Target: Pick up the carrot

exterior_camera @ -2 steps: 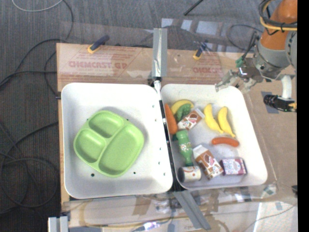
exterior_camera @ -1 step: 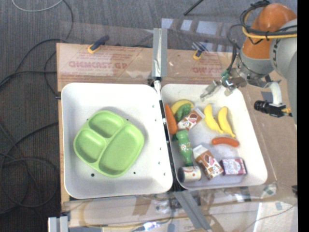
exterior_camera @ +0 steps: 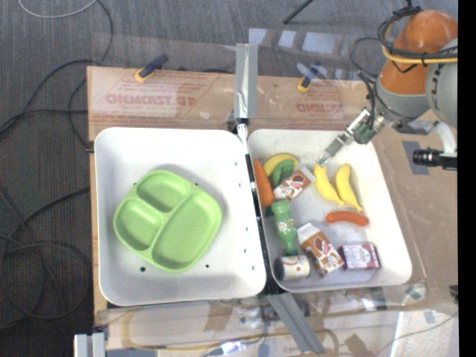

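The bench [exterior_camera: 149, 99] bore two white bins side by side: left bin [exterior_camera: 111, 274], right bin [exterior_camera: 394, 266].

Left bin [exterior_camera: 111, 274]: divided plate [exterior_camera: 169, 219] near centre; right bin [exterior_camera: 387, 169]: carrot [exterior_camera: 262, 184] along left wall, bananas [exterior_camera: 337, 184] right of it, sausage [exterior_camera: 346, 218] below these, cartons [exterior_camera: 338, 256] and can [exterior_camera: 292, 267] along near edge.
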